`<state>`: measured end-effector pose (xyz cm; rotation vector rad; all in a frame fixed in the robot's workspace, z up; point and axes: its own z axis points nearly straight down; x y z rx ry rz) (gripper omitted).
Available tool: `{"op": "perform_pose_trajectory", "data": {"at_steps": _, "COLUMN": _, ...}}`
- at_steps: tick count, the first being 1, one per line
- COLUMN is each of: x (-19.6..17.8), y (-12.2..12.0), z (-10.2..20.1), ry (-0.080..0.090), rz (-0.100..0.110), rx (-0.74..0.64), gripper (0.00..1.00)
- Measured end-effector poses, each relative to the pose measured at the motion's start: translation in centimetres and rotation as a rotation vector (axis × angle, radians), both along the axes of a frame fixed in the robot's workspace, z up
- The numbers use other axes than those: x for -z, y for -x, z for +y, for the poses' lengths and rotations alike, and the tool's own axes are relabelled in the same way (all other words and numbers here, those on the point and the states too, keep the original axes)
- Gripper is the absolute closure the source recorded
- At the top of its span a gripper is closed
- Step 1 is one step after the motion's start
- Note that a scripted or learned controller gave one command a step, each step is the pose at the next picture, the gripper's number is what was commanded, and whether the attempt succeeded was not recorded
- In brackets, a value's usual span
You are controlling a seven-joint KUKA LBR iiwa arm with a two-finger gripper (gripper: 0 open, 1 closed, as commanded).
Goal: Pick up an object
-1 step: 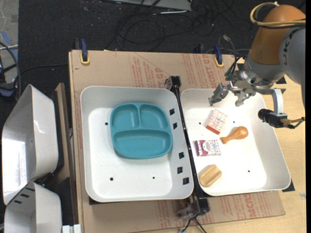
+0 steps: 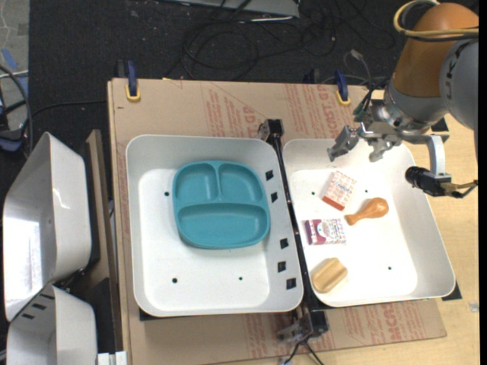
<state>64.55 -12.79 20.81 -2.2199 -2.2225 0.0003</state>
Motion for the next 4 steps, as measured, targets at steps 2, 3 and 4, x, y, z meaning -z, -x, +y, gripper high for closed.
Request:
{"op": "perform_pose_trajectory", "data": {"at_steps": 2, "x": 11.0, "y": 0.7, "z": 0.2, "ry": 0.004, "rz": -0.005, "rx": 0.002, "gripper": 0.0}}
{"op": "perform_pose_trajectory", "data": {"at_steps": 3, "x": 9.5, "y": 0.4, "z": 0.1, "ry": 0.006, "rz": -0.013, "rx": 0.002, "gripper": 1.0}}
{"op": "perform_pose_trajectory", "data": {"at_steps": 4, "x": 3.5, "y": 0.0, "z": 0.9, "ry": 0.001, "rz": -0.006, "rx": -0.003, "gripper": 1.0}}
